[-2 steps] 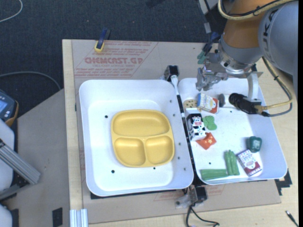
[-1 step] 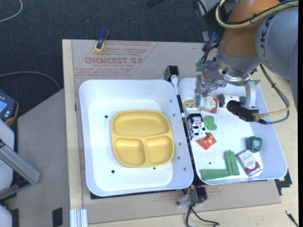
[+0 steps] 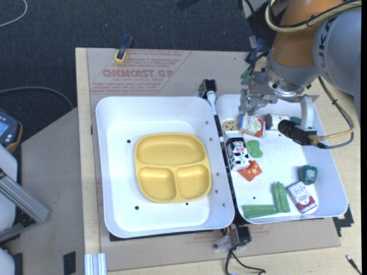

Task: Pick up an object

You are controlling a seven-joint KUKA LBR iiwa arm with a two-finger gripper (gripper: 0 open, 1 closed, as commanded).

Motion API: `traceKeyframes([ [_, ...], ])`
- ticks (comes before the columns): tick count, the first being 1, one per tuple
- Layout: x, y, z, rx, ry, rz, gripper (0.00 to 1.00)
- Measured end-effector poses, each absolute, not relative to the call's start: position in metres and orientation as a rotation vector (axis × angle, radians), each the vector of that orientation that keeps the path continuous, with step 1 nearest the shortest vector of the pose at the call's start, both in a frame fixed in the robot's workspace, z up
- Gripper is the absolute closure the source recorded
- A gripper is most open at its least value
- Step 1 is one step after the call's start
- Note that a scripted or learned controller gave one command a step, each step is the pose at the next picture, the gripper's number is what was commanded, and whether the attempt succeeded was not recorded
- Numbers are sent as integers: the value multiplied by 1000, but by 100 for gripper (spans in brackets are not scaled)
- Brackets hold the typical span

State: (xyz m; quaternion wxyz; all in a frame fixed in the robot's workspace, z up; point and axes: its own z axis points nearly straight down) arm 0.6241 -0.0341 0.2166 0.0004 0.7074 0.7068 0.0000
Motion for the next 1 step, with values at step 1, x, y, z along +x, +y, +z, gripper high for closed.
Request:
traceKeyframes([
  [1,635,-31,220,2219,2220,4,100],
])
